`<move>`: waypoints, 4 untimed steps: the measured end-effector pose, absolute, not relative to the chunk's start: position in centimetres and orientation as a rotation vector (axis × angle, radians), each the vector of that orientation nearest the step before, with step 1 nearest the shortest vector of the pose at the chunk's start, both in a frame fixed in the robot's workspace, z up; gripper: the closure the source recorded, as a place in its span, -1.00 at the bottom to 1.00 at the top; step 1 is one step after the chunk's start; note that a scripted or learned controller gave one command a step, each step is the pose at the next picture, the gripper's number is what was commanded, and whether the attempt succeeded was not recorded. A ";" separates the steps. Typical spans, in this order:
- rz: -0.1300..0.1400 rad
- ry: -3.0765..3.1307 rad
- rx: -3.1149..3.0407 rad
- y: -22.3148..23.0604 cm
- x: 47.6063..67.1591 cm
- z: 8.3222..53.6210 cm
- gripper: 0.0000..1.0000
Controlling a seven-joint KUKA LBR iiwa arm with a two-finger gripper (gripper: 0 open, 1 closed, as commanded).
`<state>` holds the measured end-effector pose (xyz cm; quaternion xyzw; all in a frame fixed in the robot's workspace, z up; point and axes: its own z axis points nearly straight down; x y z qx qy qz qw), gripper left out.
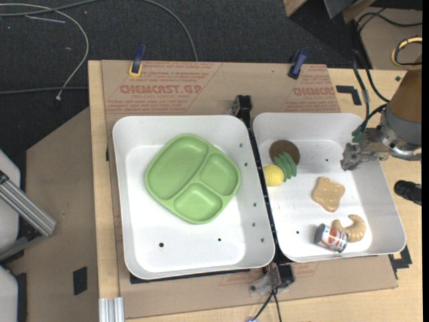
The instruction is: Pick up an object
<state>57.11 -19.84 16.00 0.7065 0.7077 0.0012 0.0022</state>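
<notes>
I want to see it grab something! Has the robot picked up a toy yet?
Not yet. The gripper sits at the right bin's far right side with nothing between its fingers. The toast, croissant, can and lemon all lie in the bin. Choosing, grabbing and lifting are left.

Dark carpet floor point(100, 19), loose cables point(74, 25)

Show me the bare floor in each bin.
Left white bin: bare strip along the near edge, below the green divided plate. Right white bin: bare middle, left of the tan toast slice. Crowded by the croissant and can.
</notes>
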 end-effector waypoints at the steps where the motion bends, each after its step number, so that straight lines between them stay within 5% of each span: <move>1: 0.005 2.217 2.215 -20.5 57.2 22.3 1.00; 2: 0.003 2.220 2.217 -20.6 57.2 26.6 1.00; 4: 0.001 2.230 2.217 -9.3 55.3 25.3 1.00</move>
